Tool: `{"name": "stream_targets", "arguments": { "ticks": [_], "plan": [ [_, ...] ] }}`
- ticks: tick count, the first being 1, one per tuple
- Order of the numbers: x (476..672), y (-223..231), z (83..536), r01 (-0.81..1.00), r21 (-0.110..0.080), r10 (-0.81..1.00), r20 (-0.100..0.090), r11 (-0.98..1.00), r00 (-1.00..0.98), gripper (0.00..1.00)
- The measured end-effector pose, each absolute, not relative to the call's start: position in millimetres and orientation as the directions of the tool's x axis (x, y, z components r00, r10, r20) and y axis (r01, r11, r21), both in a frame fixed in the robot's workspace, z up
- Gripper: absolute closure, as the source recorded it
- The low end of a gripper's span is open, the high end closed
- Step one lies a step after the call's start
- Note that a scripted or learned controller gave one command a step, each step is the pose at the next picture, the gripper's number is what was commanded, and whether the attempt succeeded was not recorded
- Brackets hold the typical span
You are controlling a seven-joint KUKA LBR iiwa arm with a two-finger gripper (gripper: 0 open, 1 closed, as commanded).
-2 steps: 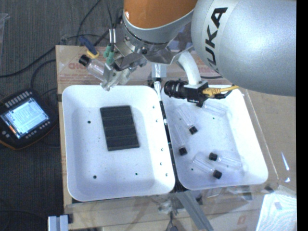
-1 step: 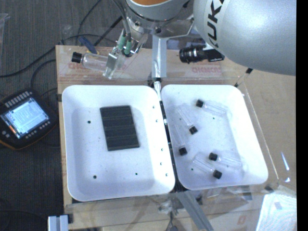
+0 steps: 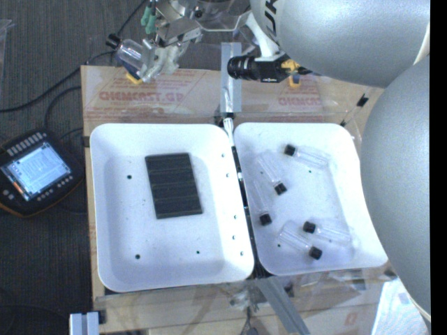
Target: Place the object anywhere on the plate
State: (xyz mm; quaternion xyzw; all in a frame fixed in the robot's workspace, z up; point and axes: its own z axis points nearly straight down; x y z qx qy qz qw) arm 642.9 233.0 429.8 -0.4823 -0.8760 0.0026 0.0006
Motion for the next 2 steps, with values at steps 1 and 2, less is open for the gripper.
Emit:
{"name": "stream_targets", "arguments": {
  "ticks": [1, 2],
  "plan": [
    [669.9, 224.6, 429.2, 0.971, -0.006, 0.971, -0.004, 0.239, -0.239, 1.0],
    [670.0, 225.7, 429.2, 0.868, -0.007, 0.868, -0.002, 0.496, -0.496, 1.0]
  ]
}}
